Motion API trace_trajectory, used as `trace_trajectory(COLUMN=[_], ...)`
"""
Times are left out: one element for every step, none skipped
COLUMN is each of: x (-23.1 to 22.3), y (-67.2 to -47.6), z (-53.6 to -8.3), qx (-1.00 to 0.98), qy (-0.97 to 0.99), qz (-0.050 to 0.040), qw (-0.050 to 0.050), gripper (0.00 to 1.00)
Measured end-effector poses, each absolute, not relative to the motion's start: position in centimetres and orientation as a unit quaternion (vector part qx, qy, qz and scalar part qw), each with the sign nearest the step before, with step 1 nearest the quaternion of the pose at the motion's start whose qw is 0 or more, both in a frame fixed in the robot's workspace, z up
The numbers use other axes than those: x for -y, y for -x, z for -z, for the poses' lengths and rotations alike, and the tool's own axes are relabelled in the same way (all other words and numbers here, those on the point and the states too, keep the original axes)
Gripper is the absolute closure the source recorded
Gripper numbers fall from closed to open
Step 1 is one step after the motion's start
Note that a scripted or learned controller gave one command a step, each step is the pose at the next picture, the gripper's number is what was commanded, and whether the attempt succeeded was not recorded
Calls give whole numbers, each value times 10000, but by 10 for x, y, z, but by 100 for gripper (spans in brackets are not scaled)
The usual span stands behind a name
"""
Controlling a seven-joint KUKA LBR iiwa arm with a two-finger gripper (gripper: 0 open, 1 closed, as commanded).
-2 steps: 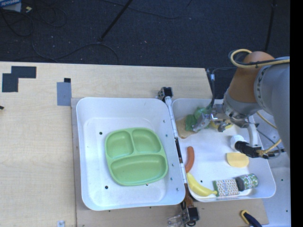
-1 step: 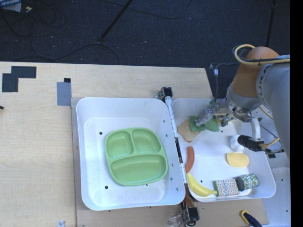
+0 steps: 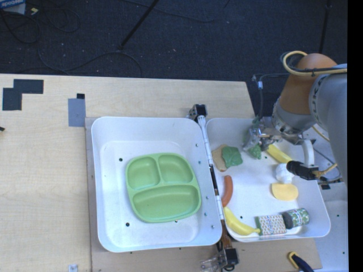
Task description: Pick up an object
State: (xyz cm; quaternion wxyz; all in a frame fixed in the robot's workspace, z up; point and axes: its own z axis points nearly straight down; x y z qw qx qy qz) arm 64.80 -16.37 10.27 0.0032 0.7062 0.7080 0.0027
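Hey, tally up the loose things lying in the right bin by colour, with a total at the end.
Yellow: 3 (banana, a second banana-like piece, flat yellow piece)
Green: 2 (leafy piece, small piece by the gripper)
Red: 1 (sausage)
White: 1 (small lump)
Patterned: 1 (can)
Total: 8

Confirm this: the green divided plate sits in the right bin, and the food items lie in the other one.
Wrong bin. The camera view shows the green divided plate in the left bin; the food items, such as the banana and sausage, lie in the right bin.
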Motion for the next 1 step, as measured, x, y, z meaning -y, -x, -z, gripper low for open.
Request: trace_trajectory(x=[93], y=[-616], z=[-190], qx=[-7077], qy=[-7066], qz=[9], qw=[-15], gripper=[100])
